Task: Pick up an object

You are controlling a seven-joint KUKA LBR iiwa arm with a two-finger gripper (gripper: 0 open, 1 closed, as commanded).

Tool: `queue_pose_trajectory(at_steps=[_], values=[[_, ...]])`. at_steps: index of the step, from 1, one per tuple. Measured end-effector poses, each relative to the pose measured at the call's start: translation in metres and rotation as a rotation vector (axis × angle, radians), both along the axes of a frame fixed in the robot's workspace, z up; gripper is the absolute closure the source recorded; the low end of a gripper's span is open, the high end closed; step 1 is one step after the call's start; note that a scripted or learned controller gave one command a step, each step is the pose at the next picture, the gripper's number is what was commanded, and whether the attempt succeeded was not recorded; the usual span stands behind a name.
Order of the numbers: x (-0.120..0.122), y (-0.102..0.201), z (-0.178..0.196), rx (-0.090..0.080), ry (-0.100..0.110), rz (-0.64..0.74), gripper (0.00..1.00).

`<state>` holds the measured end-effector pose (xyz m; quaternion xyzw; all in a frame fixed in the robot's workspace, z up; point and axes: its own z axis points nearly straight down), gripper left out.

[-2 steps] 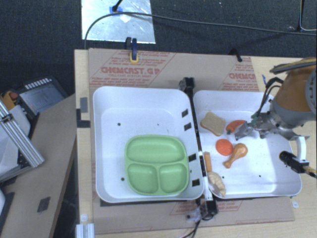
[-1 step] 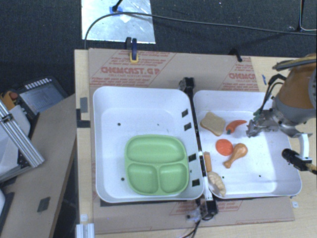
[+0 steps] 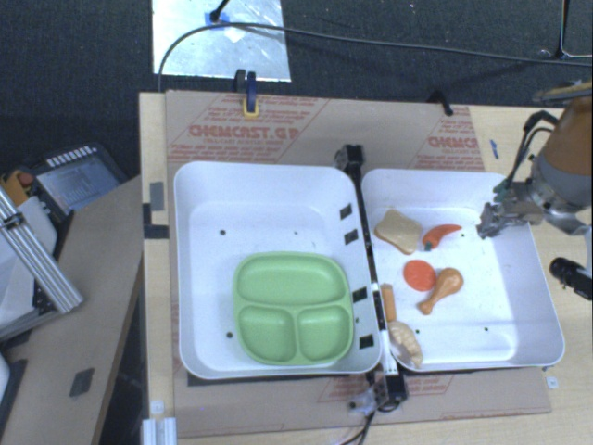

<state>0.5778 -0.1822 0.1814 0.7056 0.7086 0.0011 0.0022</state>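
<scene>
Toy food lies in right bin (image 3: 528, 276): bread (image 3: 399, 231), chili (image 3: 442, 235), drumstick (image 3: 439, 290). Prob light, stiff plastic; grab drumstick at thin shaft. Jaws' state can't tell, hovering near chili.

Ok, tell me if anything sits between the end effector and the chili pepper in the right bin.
Nothing visible does. The end effector is at the right bin's far right side, and the chili pepper lies just left of it across bare white floor.

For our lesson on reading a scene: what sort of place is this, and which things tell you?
Probably a robotics lab bench for pick-up trials: a robot arm reaches over two white bins, one holding toy food such as a chicken drumstick, with cables trailing behind.
</scene>
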Motion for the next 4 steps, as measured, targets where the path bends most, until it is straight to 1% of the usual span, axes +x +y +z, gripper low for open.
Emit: queue_pose_trajectory(at_steps=[1, 2, 4], values=[[0.001, 0.0, 0.04, 0.0, 0.001, 0.001, 1.0], [0.022, 0.049, 0.039, 0.002, 0.001, 0.005, 1.0], [0.037, 0.144, 0.027, 0.002, 0.003, 0.004, 1.0]])
